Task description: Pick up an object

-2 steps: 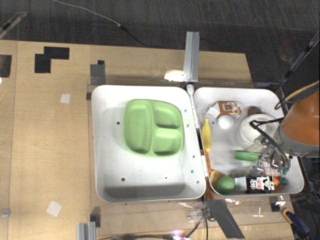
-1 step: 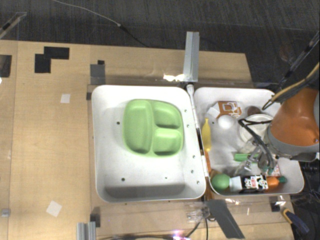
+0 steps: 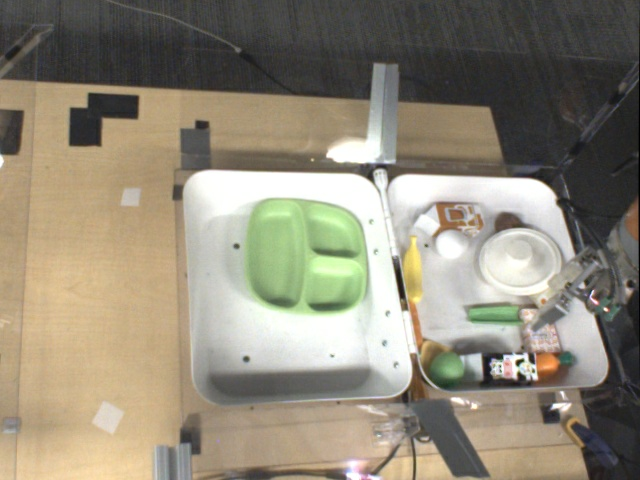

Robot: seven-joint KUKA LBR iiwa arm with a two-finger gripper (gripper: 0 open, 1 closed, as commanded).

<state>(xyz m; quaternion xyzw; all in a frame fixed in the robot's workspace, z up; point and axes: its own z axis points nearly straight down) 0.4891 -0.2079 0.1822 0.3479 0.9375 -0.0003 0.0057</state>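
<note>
Here the gripper (image 3: 553,306), finger state unclear, hovers by the green marker (image 3: 494,313), which lies left-right.

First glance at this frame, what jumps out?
The bright green divided tray lying alone in the left bin grabs the eye first. Next, the cluttered right bin: a white bowl near its far right, a yellow banana-like piece along its left wall, and the end effector low at its right side beside a green stick.
</note>
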